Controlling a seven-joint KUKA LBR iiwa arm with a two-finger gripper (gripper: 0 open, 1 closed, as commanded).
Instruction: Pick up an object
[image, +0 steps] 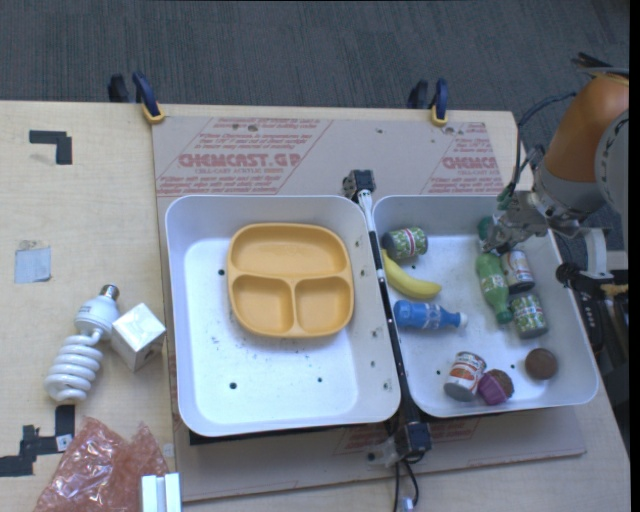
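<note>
The right bin (575, 395) holds several small objects. A green bottle (491, 287) lies near its far right side, with a small can (518, 270) and a green-labelled jar (528, 314) beside it. My gripper (498, 230) hangs just above the upper end of the green bottle, at the bin's back right. A banana (408, 281), a blue bottle (428, 317) and a green can (406, 242) lie toward the bin's left side. Near the front edge are a red-and-white can (464, 375), a purple object (495, 386) and a brown ball (541, 363).
The left bin (200, 400) carries a yellow divided tray (291, 278). Outside the bins, on the left of the bench, lie a spiral light bulb (80, 345), a white cube (138, 332) and a crumpled pink wrapper (100, 465). The arm's orange band (590, 125) rises at the right.
</note>
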